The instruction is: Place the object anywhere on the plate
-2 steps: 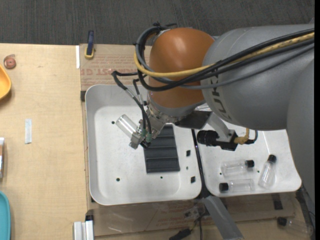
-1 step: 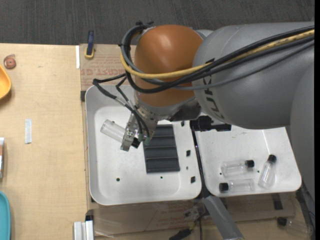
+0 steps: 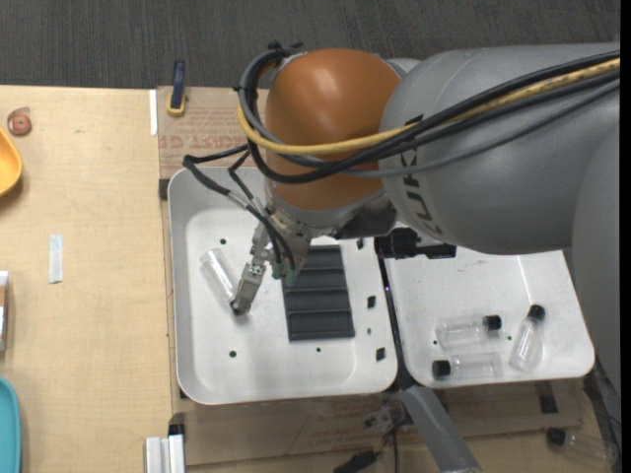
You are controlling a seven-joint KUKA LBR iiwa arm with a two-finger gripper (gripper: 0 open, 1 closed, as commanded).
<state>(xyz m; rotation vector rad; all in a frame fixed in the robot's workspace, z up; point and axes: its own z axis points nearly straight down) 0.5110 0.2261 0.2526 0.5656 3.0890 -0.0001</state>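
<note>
Grey and bulky, the single arm (image 3: 493, 156) reaches in from the right and covers the far part of both bins. Its orange band (image 3: 325, 126) sits over the far edge of the left bin, with yellow and black cables (image 3: 296, 151) looped round it.

Two shallow white bins lie side by side: the left bin (image 3: 207, 363) and the right bin (image 3: 552, 284), their inner rims touching.

One black ribbed plate (image 3: 320, 304), rectangular, lies flat in the middle of the left bin.

Four clear vials are in view. One clear vial (image 3: 217, 272) lies on its side in the left bin, left of the plate and apart from it, tilted to the bin's walls. Three more lie in the near part of the right bin: two capped vials (image 3: 468, 331) (image 3: 463, 368) side by side, and a third capped vial (image 3: 527, 338) slanted to their right. All three show black caps.

One gripper (image 3: 243, 299) hangs below the band, slanting down to the left between the lone vial and the plate. Its tip is just beside the vial's near end; I cannot tell whether they touch, nor whether the jaws are apart or together.

A pale wooden bench top (image 3: 89, 313) spreads to the left, bearing an orange object (image 3: 6, 166) at the left edge, a small reddish disc (image 3: 18, 121) and a small pale strip (image 3: 55, 259). Brown cardboard (image 3: 207, 126) lies under the bins. Dark grey carpet (image 3: 118, 18) runs along the far side.
</note>
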